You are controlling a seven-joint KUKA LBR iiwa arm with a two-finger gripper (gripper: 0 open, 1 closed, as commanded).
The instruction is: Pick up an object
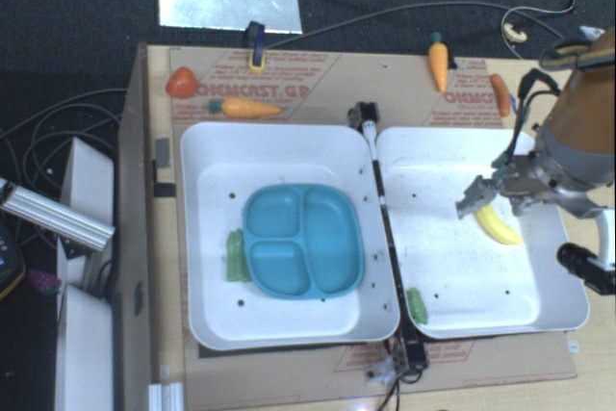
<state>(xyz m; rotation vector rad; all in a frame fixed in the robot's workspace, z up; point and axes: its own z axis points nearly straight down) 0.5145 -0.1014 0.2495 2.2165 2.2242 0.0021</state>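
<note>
Gripper (pixel 488 194) hanging over right bin (pixel 433 303), finger spread impossible to judge. Banana (pixel 499 225) lying in same bin, just below and right of gripper, long axis slanting upper-left to lower-right, nearly touching.

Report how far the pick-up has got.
Done: the arm has reached into the right bin, with the pincer low beside the yellow banana. In hand: nothing visibly lifted; the banana lies on the bin floor. Left: grasp and raise an object. A green piece lies near that bin's front-left corner.
</note>
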